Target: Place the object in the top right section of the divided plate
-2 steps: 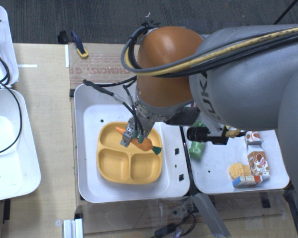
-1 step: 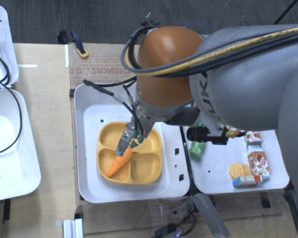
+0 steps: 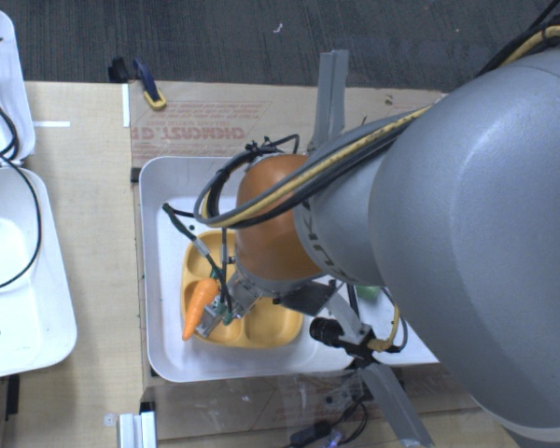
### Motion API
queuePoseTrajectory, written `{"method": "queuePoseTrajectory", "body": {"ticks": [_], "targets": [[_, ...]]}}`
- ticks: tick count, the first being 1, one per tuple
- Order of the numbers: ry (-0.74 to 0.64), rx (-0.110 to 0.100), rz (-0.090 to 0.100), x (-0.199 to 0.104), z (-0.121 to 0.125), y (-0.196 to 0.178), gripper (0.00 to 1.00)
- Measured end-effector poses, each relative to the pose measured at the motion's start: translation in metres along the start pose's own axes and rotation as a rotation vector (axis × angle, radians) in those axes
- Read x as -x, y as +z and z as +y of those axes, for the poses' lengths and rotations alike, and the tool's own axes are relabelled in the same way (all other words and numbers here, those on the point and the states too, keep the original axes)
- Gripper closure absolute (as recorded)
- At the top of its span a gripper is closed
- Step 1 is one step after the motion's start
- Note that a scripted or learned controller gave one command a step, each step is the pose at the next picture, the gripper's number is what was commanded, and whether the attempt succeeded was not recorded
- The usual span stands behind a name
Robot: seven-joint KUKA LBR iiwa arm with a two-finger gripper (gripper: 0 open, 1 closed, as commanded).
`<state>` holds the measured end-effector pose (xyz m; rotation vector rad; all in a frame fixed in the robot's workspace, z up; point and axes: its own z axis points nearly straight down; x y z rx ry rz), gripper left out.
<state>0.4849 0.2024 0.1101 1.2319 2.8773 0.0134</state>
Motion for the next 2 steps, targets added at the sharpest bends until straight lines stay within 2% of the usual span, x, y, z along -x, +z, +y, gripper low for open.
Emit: {"method": "queuePoseTrajectory", "body": {"ticks": [1, 2], "targets": [[0.008, -0.003, -0.002, 0.003, -0.001, -0.007, 1.0], [0.123, -0.006, 0.008, -0.003, -0.005, 0.017, 1.0]]}}
